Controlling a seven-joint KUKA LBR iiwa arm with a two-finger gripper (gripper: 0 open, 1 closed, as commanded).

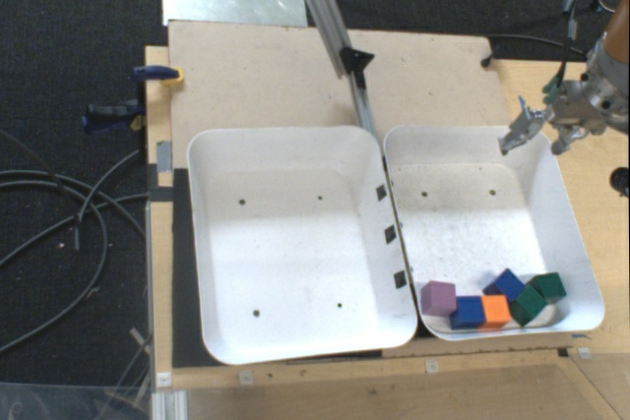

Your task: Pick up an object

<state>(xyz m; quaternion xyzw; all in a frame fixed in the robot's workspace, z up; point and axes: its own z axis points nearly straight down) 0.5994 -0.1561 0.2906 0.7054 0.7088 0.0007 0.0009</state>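
Observation:
Several small cubes huddle in the near corner of the right bin (463, 211): a purple cube (439, 296), a blue cube (469, 312), an orange cube (495, 310), a second blue cube (506, 284) and two green cubes (528, 306) (548, 286). My gripper (540, 139) hangs over the far right rim of that bin, well away from the cubes. It is open, its two fingers (516, 134) spread with nothing between them.
The left bin (285, 241) lies beside the right one. A slanted metal pole (325, 5) comes down to the ridge where the bins meet. A blue and yellow clamp (148, 76) grips the bench's left edge, and cables (59, 211) lie on the floor.

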